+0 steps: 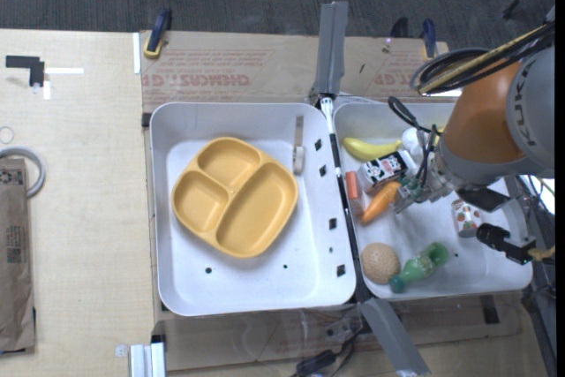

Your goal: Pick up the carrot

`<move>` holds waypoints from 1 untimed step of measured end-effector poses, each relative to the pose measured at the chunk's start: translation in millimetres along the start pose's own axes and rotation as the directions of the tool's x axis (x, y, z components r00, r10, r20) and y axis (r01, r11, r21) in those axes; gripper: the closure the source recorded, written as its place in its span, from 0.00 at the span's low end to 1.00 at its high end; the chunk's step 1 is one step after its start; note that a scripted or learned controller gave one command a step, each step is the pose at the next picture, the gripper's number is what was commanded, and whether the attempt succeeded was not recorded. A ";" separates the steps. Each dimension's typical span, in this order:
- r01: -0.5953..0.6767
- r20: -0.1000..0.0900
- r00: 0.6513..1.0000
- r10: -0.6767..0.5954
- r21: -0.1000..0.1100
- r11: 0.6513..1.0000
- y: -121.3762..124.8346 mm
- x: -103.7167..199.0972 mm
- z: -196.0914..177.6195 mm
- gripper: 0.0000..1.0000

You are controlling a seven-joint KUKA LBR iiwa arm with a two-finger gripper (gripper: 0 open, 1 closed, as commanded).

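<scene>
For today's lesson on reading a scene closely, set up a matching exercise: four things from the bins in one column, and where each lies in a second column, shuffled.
Things:
1. yellow divided plate
2. carrot
3. banana
4. green bottle

Places:
A. right bin, near the far wall
B. middle of the left bin
C. right bin, near the front wall, beside a tan ball
D. right bin, near the left wall, next to the claw

Pairs: 1-B, 2-D, 3-A, 4-C
</scene>
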State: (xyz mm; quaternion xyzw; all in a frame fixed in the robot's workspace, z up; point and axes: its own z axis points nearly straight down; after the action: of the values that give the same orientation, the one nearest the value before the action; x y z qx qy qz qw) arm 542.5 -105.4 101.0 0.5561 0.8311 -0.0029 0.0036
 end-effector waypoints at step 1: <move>-0.611 -0.005 0.792 0.611 0.006 0.792 79.2 -47.1 9.5 1.00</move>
State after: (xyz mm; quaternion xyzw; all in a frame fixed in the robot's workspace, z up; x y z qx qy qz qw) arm 633.7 -118.8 91.9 0.7946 0.6072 -0.0013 0.0005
